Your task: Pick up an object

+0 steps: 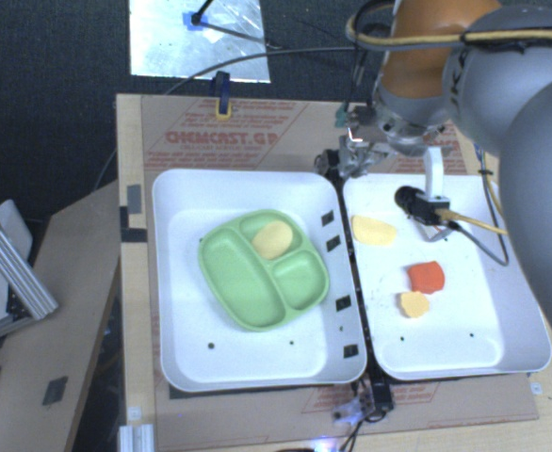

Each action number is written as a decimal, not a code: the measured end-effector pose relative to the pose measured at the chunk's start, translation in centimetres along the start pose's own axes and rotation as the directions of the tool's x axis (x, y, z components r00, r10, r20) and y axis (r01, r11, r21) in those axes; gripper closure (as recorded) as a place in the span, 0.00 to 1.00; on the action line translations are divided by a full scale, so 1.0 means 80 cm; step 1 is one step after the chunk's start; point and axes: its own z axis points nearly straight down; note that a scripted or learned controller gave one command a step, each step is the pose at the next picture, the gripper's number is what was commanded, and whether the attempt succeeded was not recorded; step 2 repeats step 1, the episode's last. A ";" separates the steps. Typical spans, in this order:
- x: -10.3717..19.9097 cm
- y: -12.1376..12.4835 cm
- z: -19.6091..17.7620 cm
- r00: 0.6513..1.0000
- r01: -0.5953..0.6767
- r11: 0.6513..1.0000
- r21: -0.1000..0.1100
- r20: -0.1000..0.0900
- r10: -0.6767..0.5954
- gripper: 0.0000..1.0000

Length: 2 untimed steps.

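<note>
From my seat I've got two bins side by side on the table (135, 281): the left bin (186, 347) holds a divided tray (248, 295), and a small rounded piece (273, 239) sits in that tray's far compartment. In the right bin (483, 337), a flat piece (374, 231) lies near the dividing edge, with a blocky piece (427, 276) nearer me and to its right, and a smaller lump (414, 304) just in front of that. The gripper (356, 158) hangs over the far end of the seam between the bins.

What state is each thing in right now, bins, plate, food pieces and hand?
Green plate: flat in left bin, yellow piece in one compartment.
Pale yellow piece: loose in right bin.
Red piece: loose, ungrasped.
Small yellow piece: loose, by the red piece.
Hand: above the bins' far edge, holding nothing visible.
</note>
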 end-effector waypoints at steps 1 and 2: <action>0.063 0.003 0.016 1.000 -0.001 1.000 0.000 0.000 0.001 1.00; 0.063 0.003 0.016 1.000 -0.001 1.000 0.000 0.000 0.001 1.00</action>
